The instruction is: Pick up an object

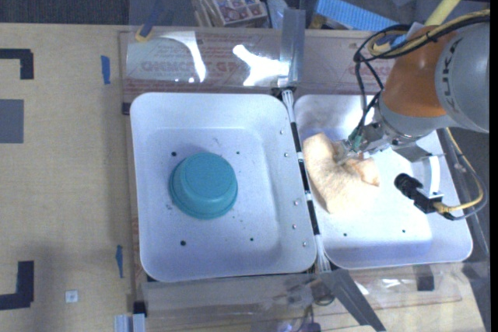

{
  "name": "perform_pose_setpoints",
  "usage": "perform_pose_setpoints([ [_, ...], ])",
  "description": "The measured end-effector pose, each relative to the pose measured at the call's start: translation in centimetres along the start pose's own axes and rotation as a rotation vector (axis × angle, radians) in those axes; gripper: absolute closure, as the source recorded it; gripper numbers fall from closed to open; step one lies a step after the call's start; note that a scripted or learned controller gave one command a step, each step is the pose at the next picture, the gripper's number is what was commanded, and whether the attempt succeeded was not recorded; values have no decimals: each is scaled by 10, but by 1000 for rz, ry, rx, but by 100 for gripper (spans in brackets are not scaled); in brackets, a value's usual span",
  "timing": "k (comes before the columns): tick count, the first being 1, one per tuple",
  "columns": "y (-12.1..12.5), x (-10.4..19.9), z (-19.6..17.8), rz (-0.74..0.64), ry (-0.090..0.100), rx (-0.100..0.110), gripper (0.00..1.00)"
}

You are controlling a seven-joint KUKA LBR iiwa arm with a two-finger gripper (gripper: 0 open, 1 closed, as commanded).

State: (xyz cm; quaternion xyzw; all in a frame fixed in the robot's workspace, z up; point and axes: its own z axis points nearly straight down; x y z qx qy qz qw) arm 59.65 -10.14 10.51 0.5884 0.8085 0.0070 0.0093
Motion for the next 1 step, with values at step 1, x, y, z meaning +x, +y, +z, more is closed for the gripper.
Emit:
perform_pose_setpoints([
  [1,73,40,-79,-27,5,20,100],
])
